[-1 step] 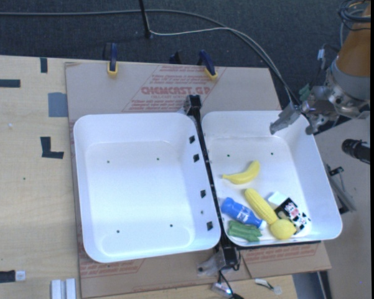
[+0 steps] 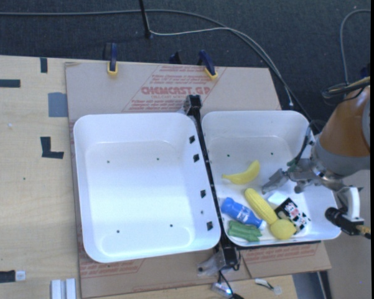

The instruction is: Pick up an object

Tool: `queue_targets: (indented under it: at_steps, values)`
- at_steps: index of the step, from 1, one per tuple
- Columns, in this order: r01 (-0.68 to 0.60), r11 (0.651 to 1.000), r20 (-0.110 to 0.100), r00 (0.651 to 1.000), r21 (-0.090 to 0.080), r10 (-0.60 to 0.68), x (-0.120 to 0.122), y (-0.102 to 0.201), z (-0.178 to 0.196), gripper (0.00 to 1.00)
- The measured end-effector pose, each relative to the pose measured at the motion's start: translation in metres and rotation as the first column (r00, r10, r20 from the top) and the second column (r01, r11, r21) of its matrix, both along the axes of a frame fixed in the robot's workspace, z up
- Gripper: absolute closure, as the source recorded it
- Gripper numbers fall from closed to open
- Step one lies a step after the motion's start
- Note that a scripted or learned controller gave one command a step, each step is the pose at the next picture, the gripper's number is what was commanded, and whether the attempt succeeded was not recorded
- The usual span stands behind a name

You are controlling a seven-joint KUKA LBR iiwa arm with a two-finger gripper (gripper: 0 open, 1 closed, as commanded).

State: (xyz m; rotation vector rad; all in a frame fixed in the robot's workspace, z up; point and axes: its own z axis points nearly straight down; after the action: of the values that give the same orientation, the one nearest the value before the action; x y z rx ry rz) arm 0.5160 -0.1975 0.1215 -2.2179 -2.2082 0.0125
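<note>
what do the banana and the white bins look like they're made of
Banana: likely moulded plastic, a toy; its yellow is even and smooth, without blemishes. Bins: probably thin formed plastic, glossy white with rounded corners and soft reflections. Neither can be confirmed from above.

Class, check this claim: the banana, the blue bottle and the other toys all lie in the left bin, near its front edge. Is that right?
Wrong in one respect: the bin. The camera view shows the banana, the blue bottle and the other toys lying in the right bin, near its front edge.
</note>
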Motion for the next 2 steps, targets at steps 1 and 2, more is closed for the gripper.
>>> queue_targets:
  at_steps: [1,2]
  values:
    - [-0.009,1.000,0.013,1.000,-0.002,0.009,0.095,0.027,-0.025,0.00]
    - [-0.005,1.000,0.013,1.000,-0.003,0.005,0.095,0.025,-0.013,1.00]
